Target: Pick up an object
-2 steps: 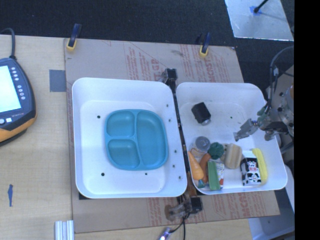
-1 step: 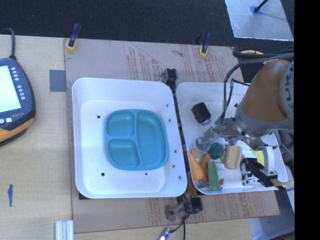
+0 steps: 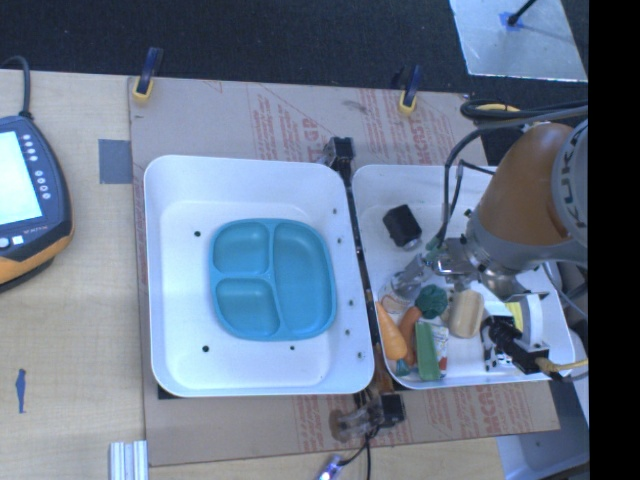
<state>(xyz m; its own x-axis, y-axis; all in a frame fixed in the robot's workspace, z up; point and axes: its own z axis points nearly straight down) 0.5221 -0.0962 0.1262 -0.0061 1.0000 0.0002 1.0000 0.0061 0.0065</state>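
Observation:
My gripper (image 3: 418,271) hangs low over the middle of the right bin (image 3: 372,190), under the grey and orange arm that comes in from the right. Just below it lies a dark teal lumpy object (image 3: 432,299). A black block (image 3: 402,224) sits up and to the left of the gripper. An orange carrot (image 3: 392,334), a green packet (image 3: 429,352), a small orange piece (image 3: 410,318) and a beige cylinder (image 3: 465,314) crowd the bin's front. The arm hides part of the bin's right side.
The left bin (image 3: 170,268) holds a blue divided plate (image 3: 272,278). A yellow and white item (image 3: 520,318) lies at the right bin's right side. A pendant with a screen (image 3: 25,193) rests at the bench's left edge. Clamps (image 3: 146,76) sit at the back.

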